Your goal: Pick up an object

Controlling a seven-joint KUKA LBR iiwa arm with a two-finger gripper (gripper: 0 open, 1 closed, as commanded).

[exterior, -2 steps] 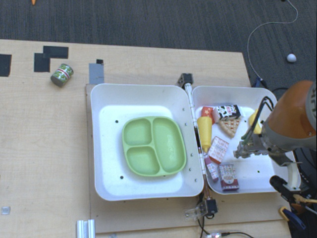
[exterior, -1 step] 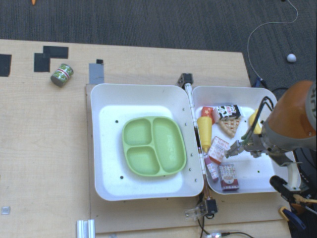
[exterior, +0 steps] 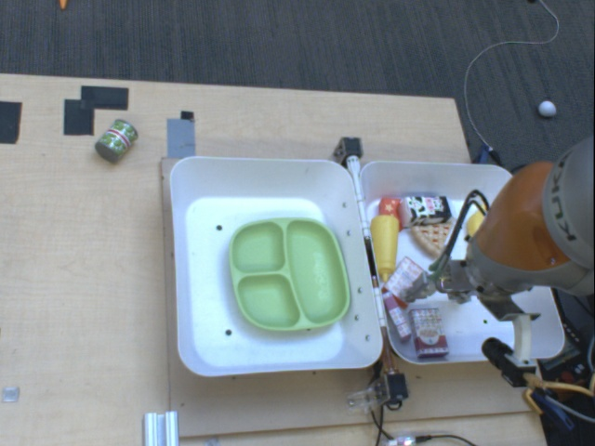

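Camera view, listed from the nearest item outward.

Arm (exterior: 535,226): grey body with a broad orange band, entering from the right and cut off by the frame edge; it covers much of the right bin (exterior: 548,337). Dark lettering shows on its grey shell, too clipped to read.

Gripper (exterior: 437,282): low over the right bin's middle, mostly hidden under the wrist; whether it is spread or closed cannot be told, and nothing is seen held in it.

Right bin contents: yellow bottle (exterior: 384,240) with a red cap, lying lengthwise beside the left wall; black-and-white packet (exterior: 428,208) near the far wall, print illegible; waffle-like wedge (exterior: 431,238), partly overlapped by the arm; pale pink card (exterior: 405,277) just beside the gripper; red-and-white box (exterior: 429,333) near the front wall, label too small to read.

Left bin (exterior: 186,277): holds a green three-compartment plate (exterior: 288,274).

Bench (exterior: 74,277): small green can (exterior: 116,141) on its side, label unreadable, well apart from both bins.
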